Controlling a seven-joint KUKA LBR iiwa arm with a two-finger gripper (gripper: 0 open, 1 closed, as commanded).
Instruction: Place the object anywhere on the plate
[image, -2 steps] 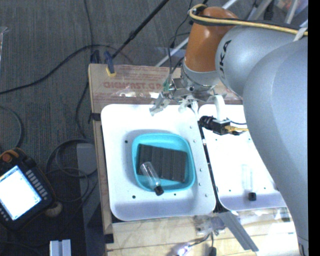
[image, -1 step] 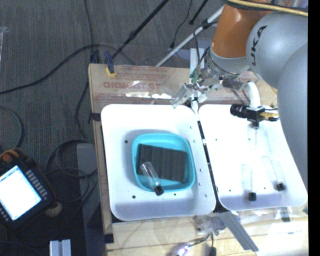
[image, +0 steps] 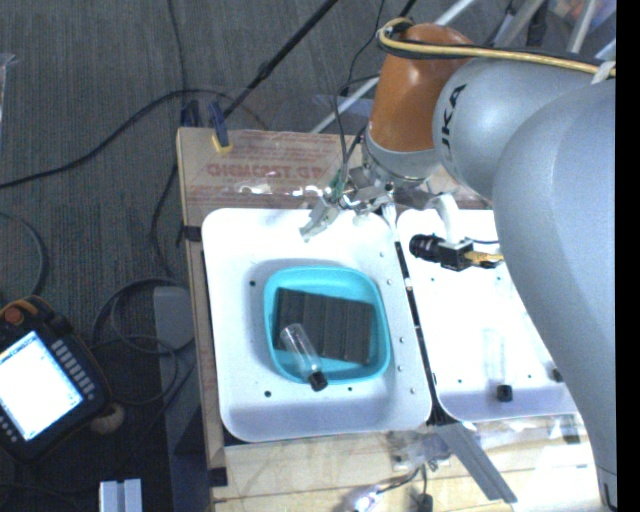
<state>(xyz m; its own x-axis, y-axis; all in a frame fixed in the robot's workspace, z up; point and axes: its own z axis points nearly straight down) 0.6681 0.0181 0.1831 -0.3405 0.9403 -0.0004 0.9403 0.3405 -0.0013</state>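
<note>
Small clear vial (image: 299, 351) with black cap lies tilted on the blue plate (image: 372, 296) in the left bin (image: 225, 300), at the plate's near edge; likely light, rigid, slippery, grasp mid-barrel; gripper (image: 335, 205) at the bin's far edge, spread, holding nothing.

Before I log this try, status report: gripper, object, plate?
Gripper above the left bin's far edge, holding nothing. Clear tube with black cap lying on the blue plate, across a dark flat block. Path clear.
</note>
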